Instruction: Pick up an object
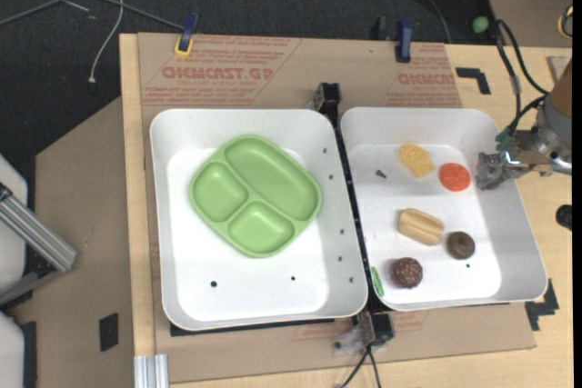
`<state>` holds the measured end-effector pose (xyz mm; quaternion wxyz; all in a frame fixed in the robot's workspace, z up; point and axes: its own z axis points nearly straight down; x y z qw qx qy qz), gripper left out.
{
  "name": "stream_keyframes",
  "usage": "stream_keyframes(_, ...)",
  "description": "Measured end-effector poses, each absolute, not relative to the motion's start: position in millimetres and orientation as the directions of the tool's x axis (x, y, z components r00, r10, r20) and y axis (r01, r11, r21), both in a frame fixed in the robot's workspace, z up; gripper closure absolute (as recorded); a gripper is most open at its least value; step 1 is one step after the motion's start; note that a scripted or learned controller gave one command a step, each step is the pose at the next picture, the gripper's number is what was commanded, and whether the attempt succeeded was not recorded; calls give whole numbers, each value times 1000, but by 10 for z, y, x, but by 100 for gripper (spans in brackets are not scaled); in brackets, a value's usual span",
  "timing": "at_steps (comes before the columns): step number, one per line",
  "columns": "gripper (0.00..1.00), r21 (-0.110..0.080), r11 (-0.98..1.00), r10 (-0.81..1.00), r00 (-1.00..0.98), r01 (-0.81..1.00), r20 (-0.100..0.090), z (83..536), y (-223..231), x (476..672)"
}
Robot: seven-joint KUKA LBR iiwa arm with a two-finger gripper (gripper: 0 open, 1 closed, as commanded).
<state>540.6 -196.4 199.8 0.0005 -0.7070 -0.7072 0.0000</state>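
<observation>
Camera view: fingers (pixel 492 168) over right bin (pixel 518 232) edge.

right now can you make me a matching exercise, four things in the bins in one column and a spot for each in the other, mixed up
Things:
1. green plastic divided plate
2. orange-red round ball
3. tan oblong bread roll
4. dark maroon round lump

Places:
A. right bin, at its middle
B. right bin, near its front edge
C. left bin
D. right bin, closest to the tool

Pairs: 1-C, 2-D, 3-A, 4-B
</observation>
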Motion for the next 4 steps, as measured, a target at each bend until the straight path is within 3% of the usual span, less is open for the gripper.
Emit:
stream_keyframes(2,0,-6,-1,1000,1,1000,3,843,-2086,5325)
stream_keyframes(3,0,-2,-1,1000,1,1000,2,853,-2086,5327)
stream_keyframes(4,100,0,-1,1000,1,1000,2,962,-2086,5334)
